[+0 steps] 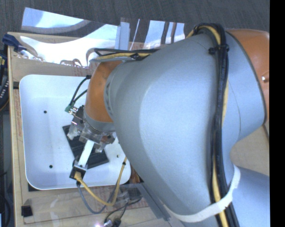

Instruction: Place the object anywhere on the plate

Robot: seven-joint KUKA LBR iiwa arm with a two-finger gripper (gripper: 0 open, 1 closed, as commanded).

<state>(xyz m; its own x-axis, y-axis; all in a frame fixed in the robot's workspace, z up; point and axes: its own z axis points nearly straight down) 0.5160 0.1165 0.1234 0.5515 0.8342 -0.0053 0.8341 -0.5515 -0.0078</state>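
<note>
**Thin black slab lies under the gripper in the bin**

The arm (180, 117) reaches over the white bin (38, 126) and covers the bin's right side. Its orange band (97, 96) sits over the bin's middle, with the gripper (88, 138) pointing down toward the bin's lower half. The wrist hides the jaws, so it cannot be told whether they are spread, pressed together or pinching anything.

A black slab (97, 156) lies flat on the bin's floor, right under the gripper and close to the bin's lower wall. One corner pokes out toward the bin's left side, and the rest shows below the wrist. It is most likely the task's thing. Whether it is the object or the plate cannot be settled from this angle.

The slab looks thin, stiff and light, with straight edges and a matte face. It is probably not fragile. Because it lies flush on a smooth white floor, there is little height to grip. A pinch from above would have to close across two opposite edges, or over the free corner toward the bin's left. The jaws would need to come almost to the floor before closing.

There are two likely risks. The slab may skate across the bin floor under a one-sided push. It may also tip and slip free if held too near a corner.
</note>
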